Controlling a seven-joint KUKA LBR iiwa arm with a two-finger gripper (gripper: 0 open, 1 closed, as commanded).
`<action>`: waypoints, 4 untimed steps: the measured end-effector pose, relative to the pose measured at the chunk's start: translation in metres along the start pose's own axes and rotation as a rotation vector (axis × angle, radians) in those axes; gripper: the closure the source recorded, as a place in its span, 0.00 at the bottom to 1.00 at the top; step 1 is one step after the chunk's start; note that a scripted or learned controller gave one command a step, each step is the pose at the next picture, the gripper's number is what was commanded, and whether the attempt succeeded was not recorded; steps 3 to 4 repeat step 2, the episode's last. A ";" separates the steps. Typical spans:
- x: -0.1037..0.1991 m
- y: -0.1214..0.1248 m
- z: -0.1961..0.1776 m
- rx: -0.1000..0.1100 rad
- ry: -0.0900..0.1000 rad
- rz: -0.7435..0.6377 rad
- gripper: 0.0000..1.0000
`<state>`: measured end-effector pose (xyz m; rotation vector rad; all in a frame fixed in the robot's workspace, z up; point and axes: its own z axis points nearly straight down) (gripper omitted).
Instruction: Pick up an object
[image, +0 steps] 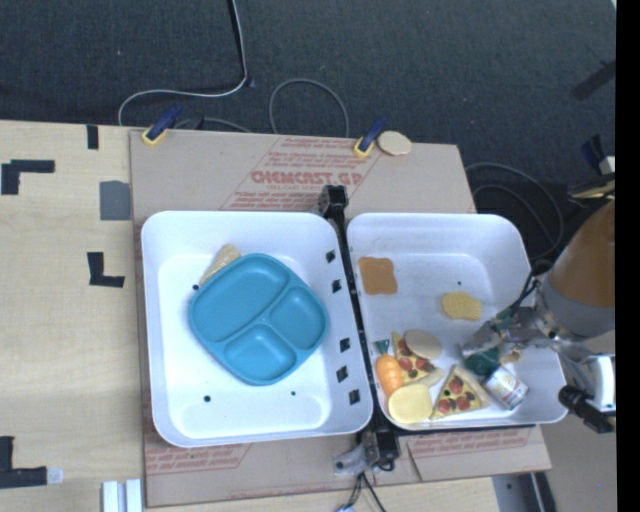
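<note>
Nearest us, the pizza slice (459, 392) lies in the right bin (440, 232), beside a small can (504, 387) under the gripper (492, 345). We judge the can light, rigid, slick; grip its sides. Whether the jaws are parted, we cannot tell.

Two white bins, the left bin (165, 300) and the right bin (500, 240), look like smooth, slightly glossy plastic. A blue divided plate (260, 318) in the left bin is smooth plastic with a soft sheen. The bins sit on a matt brown cardboard sheet (300, 175) printed in red, over a pale wood-grain bench (60, 330). A small can (503, 387) in the right bin looks like shiny metal.
</note>
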<state>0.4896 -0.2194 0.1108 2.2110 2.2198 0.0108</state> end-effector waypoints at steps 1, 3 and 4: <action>0.075 0.055 -0.055 0.006 0.001 -0.004 1.00; 0.177 0.055 -0.112 0.007 0.004 -0.007 1.00; 0.177 0.055 -0.112 0.007 0.004 -0.007 1.00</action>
